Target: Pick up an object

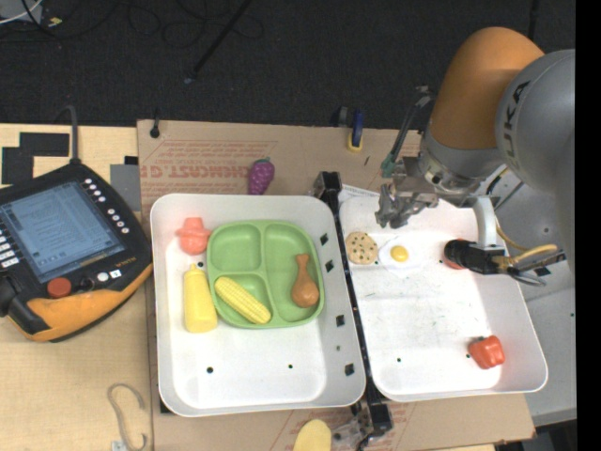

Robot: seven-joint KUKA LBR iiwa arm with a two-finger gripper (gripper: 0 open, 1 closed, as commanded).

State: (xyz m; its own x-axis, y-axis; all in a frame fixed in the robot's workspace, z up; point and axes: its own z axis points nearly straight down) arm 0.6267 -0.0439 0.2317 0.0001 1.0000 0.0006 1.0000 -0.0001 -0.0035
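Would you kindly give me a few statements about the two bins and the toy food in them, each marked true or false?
1. The yellow toy corn cob lies in the green divided plate. True.
2. The brown toy drumstick lies in the right white bin. False: it lies in the green plate, in the left white bin.
3. The round toy cookie and the toy fried egg lie side by side. True.
4. The red toy pepper sits beside the yellow toy bottle. False: it is in the right bin, the bottle in the left.

Worktop (66,365) w/ cardboard sheet (216,153) carries two white bins (244,383) side by side, teach pendant (61,242) at left, purple toy (261,176) behind bins.
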